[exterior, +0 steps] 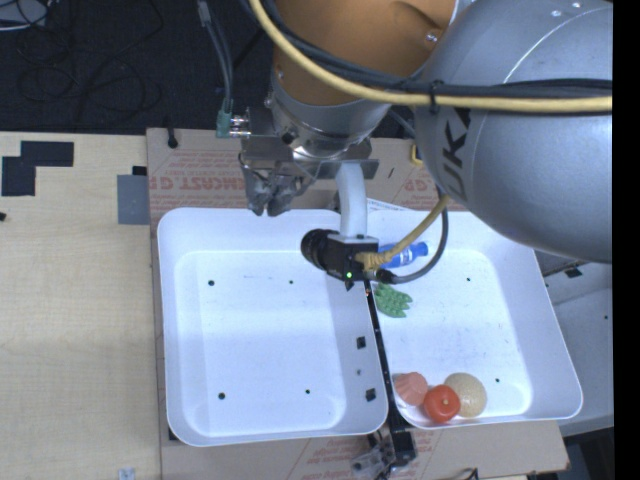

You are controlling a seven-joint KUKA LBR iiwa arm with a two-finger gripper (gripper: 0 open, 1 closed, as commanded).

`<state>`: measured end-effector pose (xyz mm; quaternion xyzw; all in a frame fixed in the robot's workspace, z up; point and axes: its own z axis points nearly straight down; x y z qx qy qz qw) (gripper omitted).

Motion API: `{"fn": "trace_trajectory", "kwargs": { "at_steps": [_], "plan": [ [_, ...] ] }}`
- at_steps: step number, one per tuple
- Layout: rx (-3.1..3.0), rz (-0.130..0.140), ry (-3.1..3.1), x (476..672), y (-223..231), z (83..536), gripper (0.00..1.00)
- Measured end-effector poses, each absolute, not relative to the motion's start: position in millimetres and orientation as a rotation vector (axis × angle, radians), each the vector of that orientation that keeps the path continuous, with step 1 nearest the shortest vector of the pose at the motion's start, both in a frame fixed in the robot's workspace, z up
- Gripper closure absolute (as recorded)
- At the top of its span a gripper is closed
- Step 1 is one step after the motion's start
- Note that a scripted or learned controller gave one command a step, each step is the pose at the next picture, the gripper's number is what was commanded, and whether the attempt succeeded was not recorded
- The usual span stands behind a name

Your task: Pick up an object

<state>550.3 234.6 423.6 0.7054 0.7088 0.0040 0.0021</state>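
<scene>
My gripper hangs over the back rim of the left bin, with nothing visibly in it. The objects lie in the right bin. A green leafy piece rests near the divider. Just behind it is a blue object, partly hidden by the robot's cable. In the front corner a red tomato-like ball sits between a pink piece and a beige round thing. All of these are to the right of the gripper and closer to the front.
The grey arm and its orange band loom over the back of both bins. A brown cardboard sheet lies under the bins. The pale wooden bench extends to the left.
</scene>
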Motion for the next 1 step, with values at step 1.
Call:
{"fn": "trace_trajectory", "kwargs": {
  "at_steps": [1],
  "plan": [
    [2.222,-0.023,2.231,487.3,243.6,334.0,1.0]
  ]
}}
